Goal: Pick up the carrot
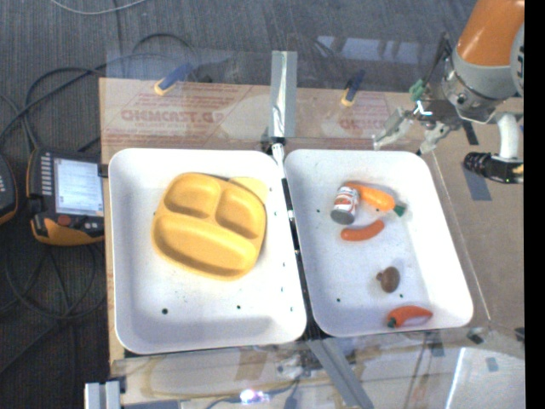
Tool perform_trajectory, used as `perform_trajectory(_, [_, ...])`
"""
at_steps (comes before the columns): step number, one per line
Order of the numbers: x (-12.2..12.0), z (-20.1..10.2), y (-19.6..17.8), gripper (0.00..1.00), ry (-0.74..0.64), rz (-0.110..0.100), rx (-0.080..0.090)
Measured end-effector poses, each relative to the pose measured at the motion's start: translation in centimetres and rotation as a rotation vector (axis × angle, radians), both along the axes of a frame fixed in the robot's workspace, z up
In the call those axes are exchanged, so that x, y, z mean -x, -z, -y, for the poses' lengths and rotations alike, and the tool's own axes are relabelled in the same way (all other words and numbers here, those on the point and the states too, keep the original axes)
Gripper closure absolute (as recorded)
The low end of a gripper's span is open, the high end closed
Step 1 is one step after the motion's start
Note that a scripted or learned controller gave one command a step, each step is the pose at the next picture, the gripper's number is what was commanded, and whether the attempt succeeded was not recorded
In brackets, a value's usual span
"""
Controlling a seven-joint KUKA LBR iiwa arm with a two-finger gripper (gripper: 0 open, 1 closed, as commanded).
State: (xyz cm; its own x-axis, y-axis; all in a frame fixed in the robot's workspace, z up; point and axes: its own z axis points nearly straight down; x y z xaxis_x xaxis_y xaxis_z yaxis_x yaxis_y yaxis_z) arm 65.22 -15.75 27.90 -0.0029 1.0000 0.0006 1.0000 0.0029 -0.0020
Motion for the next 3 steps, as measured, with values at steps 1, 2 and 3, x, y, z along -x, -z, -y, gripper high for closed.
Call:
perform_trajectory(1, [4.3,2.4,15.5,0.0,-0.026,-0.001,0.001])
perform_trajectory(2, [0.7,5.2,18.8,0.0,-0.165,0.003,0.002])
perform_trajectory(3, [0.8,5.2,18.0,1.0,-0.167,-0.004,0.0])
